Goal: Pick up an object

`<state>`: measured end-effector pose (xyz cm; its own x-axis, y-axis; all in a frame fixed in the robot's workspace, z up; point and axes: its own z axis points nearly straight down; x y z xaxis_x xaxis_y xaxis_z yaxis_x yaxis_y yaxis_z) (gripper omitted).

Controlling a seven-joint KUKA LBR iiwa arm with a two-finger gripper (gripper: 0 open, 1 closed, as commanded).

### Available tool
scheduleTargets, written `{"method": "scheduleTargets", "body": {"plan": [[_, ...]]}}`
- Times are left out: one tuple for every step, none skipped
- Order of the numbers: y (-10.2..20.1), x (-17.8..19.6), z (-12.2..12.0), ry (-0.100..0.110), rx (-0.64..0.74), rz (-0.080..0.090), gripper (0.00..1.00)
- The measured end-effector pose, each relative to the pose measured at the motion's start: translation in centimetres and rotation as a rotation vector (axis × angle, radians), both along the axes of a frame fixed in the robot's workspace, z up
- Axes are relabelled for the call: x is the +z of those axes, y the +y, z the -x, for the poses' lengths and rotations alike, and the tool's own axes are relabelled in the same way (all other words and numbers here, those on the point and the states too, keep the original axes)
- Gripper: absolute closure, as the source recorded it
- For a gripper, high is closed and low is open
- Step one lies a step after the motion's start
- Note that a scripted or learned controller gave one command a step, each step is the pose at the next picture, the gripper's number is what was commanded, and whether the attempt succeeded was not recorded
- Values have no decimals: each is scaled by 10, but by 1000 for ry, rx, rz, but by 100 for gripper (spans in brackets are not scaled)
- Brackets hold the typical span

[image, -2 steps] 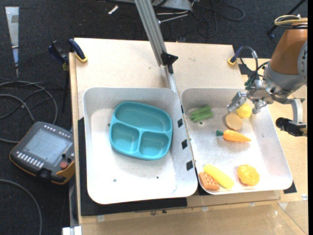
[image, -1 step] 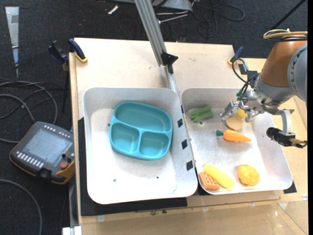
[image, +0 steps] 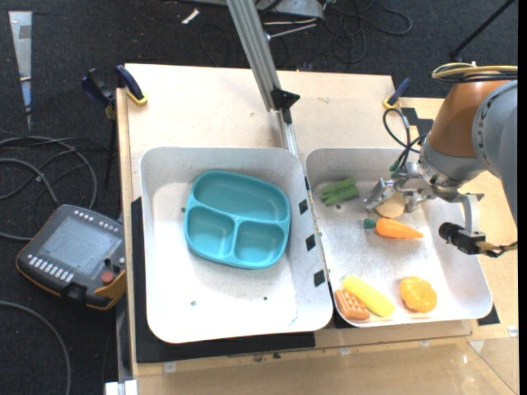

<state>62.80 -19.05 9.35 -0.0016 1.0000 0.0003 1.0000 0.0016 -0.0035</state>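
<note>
Dark carpet strewn with cables surrounds the pale bench [image: 214,97], and a control pendant [image: 70,253] lies on the floor at far left. On the bench, the left bin [image: 165,303] holds a teal divided plate [image: 237,219], likely a drop spot. The right bin [image: 469,295] carries the pickable toys: green beans [image: 339,191], waffle [image: 352,304], corn [image: 369,295], carrot [image: 398,230], an orange piece [image: 417,294]. The gripper [image: 387,194] hangs low just beyond the carrot; whether its fingers are parted I cannot tell, and nothing shows between them.

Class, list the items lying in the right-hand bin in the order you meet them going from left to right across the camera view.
Green toy vegetable → waffle piece → yellow corn-like toy → carrot → orange toy.
</note>
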Motion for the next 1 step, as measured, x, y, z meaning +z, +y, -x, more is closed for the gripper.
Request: {"method": "scheduleTargets", "body": {"plan": [[0, 13, -1, -6, 0, 2, 100]]}}
